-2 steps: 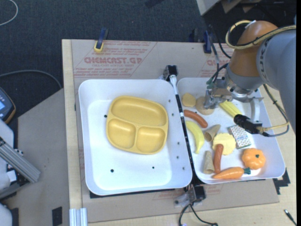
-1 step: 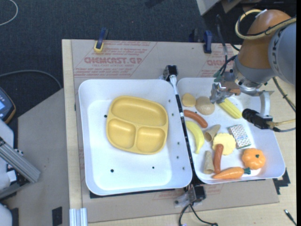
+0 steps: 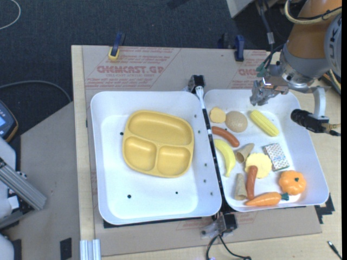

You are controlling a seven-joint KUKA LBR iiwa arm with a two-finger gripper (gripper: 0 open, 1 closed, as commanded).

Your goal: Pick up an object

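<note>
This is a robotics lab. A grey and orange robot arm (image 3: 312, 34) reaches in at the upper right over a worktop (image 3: 162, 64) covered with a protective-film sheet printed with a brand name and held by clamps (image 3: 115, 46) along its far edge. Two white bins (image 3: 103, 145) sit side by side, one holding plastic toy food (image 3: 255, 161), and loose cables (image 3: 32, 85) trail over dark carpet at left.

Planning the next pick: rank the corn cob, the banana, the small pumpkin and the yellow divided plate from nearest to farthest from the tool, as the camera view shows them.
From the tool, at the right bin's far edge:
1. Corn cob, just below the tool.
2. Banana, by the divider between the bins.
3. Small pumpkin, right bin's near right corner.
4. Yellow divided plate, in the left bin.
</note>
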